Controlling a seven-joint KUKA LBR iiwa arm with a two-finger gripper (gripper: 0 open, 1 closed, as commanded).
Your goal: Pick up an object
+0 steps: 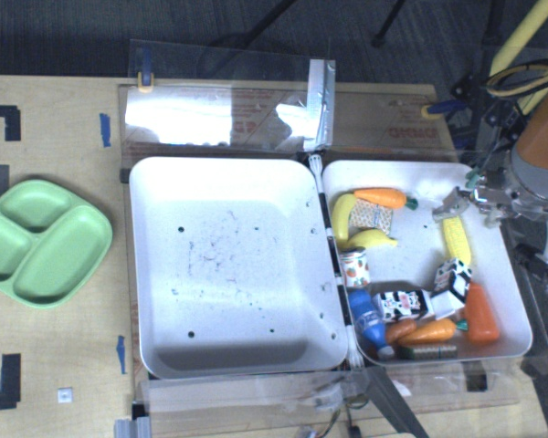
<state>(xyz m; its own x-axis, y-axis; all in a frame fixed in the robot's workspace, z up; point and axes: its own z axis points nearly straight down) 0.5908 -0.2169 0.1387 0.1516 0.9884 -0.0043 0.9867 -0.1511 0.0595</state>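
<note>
Since my hand hangs by the corn cob, grip unclear tbh, I'd pinch that light, stiff, bumpy thing mid-length.

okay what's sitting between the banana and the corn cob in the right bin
Mostly bare white bin floor separates the banana from the corn cob, as the camera view shows.

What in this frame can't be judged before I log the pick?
- Pincer: camera view, too small and blurred to read its opening.
- Arm: cut off by the right edge.
- Items under the cow-print box in the right bin: hidden by the pile.
</note>
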